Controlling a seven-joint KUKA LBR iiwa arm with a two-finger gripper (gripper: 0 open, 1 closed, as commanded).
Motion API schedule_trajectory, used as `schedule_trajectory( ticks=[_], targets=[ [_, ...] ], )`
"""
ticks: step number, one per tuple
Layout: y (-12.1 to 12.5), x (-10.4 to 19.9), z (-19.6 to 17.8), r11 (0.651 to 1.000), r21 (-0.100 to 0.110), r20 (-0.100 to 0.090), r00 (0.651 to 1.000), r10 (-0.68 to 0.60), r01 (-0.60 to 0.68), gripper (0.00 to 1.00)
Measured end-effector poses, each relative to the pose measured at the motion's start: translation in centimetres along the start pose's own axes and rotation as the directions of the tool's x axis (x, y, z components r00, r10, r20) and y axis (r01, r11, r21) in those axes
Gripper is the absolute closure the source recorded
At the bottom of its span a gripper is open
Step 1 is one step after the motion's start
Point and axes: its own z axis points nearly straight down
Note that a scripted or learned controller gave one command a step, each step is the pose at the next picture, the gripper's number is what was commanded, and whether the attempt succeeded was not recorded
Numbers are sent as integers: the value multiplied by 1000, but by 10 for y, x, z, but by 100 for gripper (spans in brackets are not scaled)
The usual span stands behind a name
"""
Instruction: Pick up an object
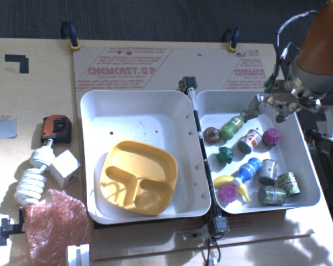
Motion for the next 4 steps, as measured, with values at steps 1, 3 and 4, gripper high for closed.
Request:
schedule_trajectory(
  ticks=[1, 3, 4],
  targets=[
    [17, -21, 88, 1000, 1, 0, 1000, 2, -2, 0],
    [62, 0, 179, 1000, -18, 1, 1000, -1, 1, 0],
    [60, -1, 171, 1000, -12, 1, 1000, 2, -2, 100]
  ],
)
